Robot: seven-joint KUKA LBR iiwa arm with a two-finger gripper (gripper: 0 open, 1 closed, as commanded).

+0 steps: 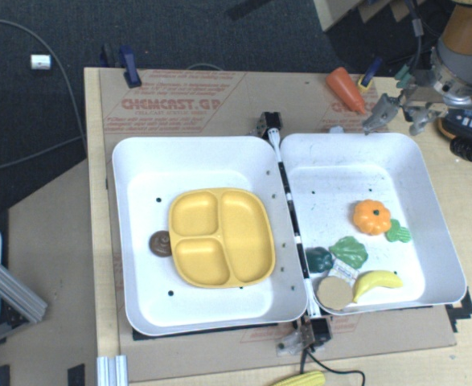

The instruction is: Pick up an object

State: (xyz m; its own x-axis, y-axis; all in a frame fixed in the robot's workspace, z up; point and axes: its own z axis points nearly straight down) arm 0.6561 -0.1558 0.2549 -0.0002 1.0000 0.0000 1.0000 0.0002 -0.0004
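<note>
The gripper [398,112] hangs open and holds nothing above the far edge of the right bin [428,215]. A pumpkin [371,217], greens [349,252] and banana [377,282] lie near that bin's right side. The left bin [131,215] holds a yellow tray [219,237].

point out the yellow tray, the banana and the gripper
yellow tray [219,237]: camera view, on the ridge where its three compartments meet.
banana [376,282]: camera view, mid-length of the fruit.
gripper [396,117]: camera view, between its fingertips, above the right bin's far rim.
</note>
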